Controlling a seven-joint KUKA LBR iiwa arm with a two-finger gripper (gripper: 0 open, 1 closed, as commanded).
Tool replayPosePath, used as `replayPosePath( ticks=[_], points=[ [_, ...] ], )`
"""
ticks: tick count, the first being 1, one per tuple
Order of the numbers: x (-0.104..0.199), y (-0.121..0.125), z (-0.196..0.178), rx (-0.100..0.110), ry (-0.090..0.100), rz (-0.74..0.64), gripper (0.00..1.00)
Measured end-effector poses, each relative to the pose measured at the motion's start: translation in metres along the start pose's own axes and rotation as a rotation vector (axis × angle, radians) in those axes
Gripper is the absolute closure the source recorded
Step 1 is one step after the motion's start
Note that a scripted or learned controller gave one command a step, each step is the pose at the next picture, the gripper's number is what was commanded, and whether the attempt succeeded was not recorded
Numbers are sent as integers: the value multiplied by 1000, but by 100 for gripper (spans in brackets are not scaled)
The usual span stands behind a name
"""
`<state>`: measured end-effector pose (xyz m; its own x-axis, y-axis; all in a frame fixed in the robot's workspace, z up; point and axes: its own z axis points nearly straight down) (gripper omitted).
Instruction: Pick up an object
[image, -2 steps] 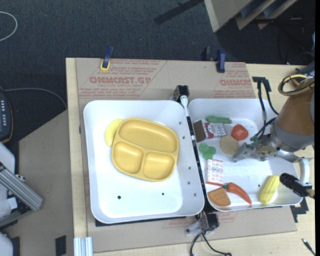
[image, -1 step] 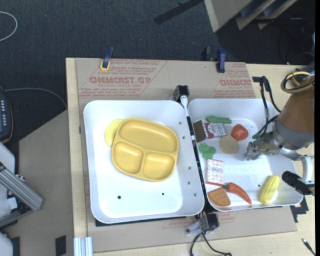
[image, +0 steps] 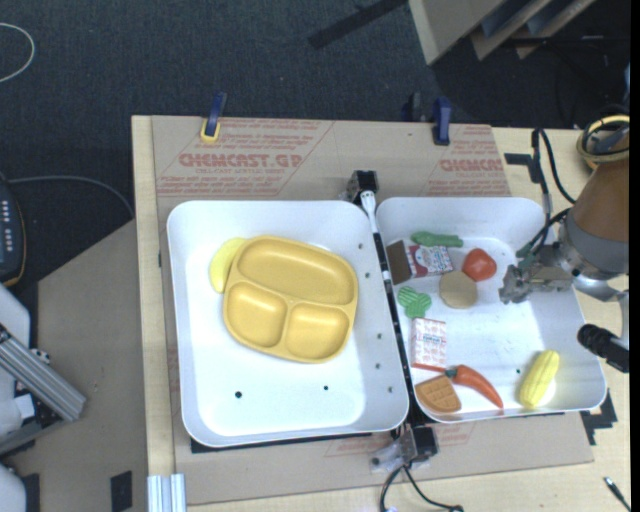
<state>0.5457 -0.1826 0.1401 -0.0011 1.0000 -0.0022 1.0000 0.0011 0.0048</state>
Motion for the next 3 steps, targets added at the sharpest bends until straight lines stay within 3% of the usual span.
replayPosePath(
  ticks=[1,2,3],
  points=[
    [-4,5,-62,-1,-1,0,100],
    [-5,6,-86,1,0,0,100],
    [46,4,-96,5,4,-4,100]
  ],
)
